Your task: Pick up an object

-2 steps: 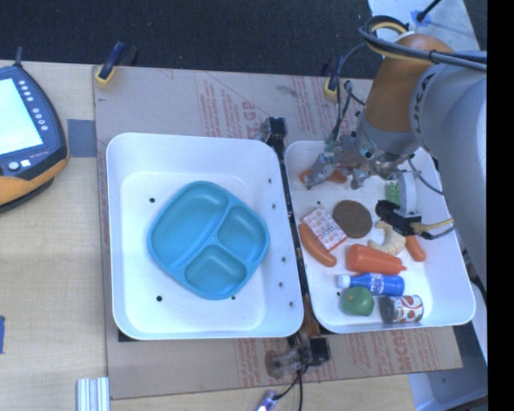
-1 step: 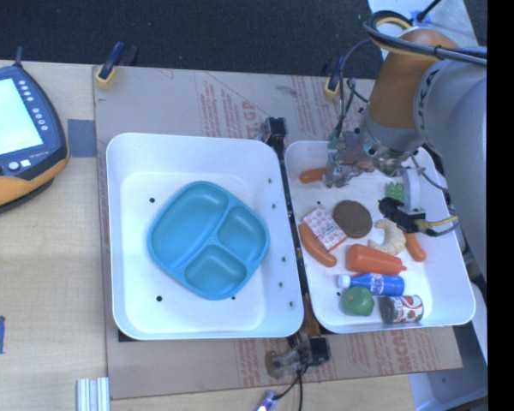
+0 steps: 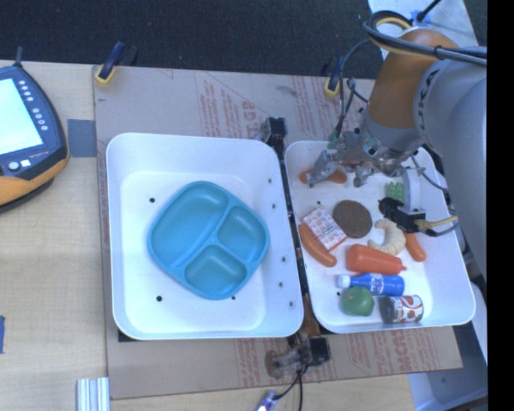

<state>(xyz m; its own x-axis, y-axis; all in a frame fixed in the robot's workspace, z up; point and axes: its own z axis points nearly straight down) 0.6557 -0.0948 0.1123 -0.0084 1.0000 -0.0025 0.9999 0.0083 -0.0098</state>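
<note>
Orange carrot-like toy [image 3: 313, 175], small and tapered, just left of and touching the gripper [image 3: 344, 168]; long axis roughly level, tip leftward. Gripper low over the right bin's [image 3: 463, 294] far edge; finger spread cannot be told, nothing visibly held.

A wooden bench [image 3: 43, 264] bears a cardboard sheet [image 3: 214, 101], two white bins [image 3: 120, 229] and a pendant [image 3: 17, 144].
</note>
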